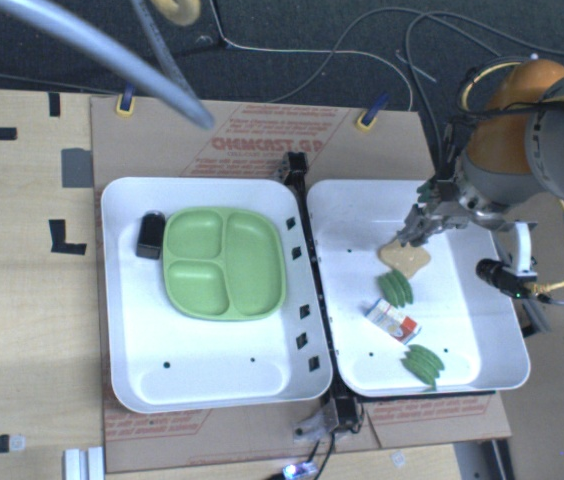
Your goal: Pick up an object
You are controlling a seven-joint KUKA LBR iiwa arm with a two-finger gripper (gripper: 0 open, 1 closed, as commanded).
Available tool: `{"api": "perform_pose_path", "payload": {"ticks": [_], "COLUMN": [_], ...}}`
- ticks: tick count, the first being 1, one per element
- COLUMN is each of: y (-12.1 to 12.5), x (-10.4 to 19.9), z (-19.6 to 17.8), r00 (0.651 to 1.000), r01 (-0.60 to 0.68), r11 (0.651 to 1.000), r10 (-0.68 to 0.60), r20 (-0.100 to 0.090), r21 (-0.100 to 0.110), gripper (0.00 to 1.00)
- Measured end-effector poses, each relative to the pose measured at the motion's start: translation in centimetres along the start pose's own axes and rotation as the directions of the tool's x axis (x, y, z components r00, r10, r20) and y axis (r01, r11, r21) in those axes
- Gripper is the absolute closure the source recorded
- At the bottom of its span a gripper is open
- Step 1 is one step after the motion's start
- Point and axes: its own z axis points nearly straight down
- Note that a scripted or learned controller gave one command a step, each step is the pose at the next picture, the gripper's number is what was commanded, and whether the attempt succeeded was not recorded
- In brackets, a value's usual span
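Observation:
My gripper (411,235) reaches down into the right bin (482,368) near its upper middle, its tip right at the top edge of a tan, flat block (407,260). Whether it touches the block is hard to make out. Just below the block lies a small green vegetable-shaped piece (396,287). A white and red packet (394,321) sits below that. Another green piece (423,362) rests near the bin's front. All of these lie on the bin floor.
The left bin (132,368) holds a green divided plate (225,264) and a small black object (150,235) beside the plate's left rim. A black divider (307,258) runs between the bins. Cables trail over the dark surface behind the bench.

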Motion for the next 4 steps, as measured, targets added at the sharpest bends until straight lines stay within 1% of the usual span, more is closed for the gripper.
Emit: {"api": "perform_pose_path", "payload": {"ticks": [1,2,3,4], "y": [1.1,1.3,1.1,0.6], "x": [-0.1,-0.1,4.8,10.5], "z": [-5.2,-9.0,-9.6,-10.0], "r00": [1.0,1.0,1.0,1.0], "r01": [0.001,0.001,0.005,0.006], "r11": [1.0,1.0,1.0,1.0], "r10": [-0.001,-0.001,-0.005,-0.006], "r20": [0.0,-0.001,-0.003,-0.003], "r21": [0.0,0.001,0.004,0.006], "gripper": [1.0,1.0,1.0,1.0]}}
